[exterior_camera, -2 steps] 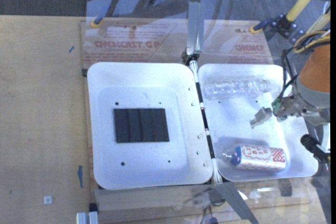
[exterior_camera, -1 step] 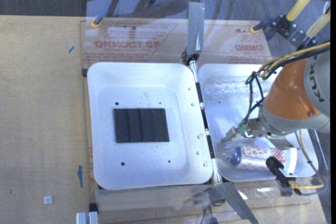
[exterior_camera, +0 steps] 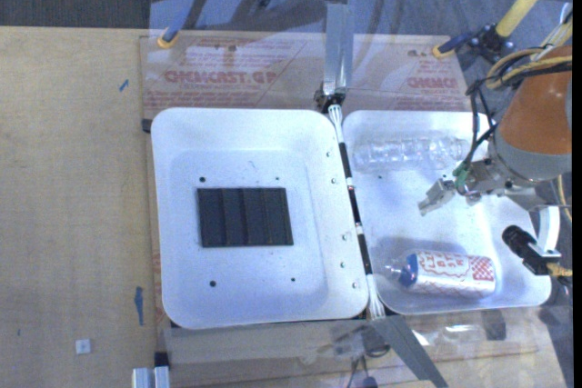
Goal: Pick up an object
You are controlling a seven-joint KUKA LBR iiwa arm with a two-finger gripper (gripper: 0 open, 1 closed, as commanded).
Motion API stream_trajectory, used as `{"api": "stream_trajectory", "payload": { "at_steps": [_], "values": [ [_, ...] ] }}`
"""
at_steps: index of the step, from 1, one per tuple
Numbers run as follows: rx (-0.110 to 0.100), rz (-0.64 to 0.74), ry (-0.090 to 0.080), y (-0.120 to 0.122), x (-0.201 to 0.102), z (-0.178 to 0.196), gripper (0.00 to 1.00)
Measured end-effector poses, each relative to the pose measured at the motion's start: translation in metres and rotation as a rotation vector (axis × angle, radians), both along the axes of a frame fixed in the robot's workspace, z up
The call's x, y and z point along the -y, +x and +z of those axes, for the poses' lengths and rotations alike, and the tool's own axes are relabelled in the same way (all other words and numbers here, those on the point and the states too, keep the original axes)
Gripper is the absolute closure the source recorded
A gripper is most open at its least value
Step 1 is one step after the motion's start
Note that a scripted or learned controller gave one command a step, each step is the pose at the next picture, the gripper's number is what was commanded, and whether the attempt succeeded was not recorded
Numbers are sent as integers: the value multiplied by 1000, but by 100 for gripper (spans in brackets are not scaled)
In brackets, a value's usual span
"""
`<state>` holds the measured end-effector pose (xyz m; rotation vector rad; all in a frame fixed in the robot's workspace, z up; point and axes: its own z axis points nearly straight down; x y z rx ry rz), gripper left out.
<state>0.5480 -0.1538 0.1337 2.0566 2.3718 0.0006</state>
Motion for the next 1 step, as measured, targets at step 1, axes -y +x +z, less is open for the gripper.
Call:
{"api": "stream_trajectory", "payload": {
  "at_steps": [1],
  "values": [
    [-2,71,1,-67,-6,-15,0]
  ]
}}
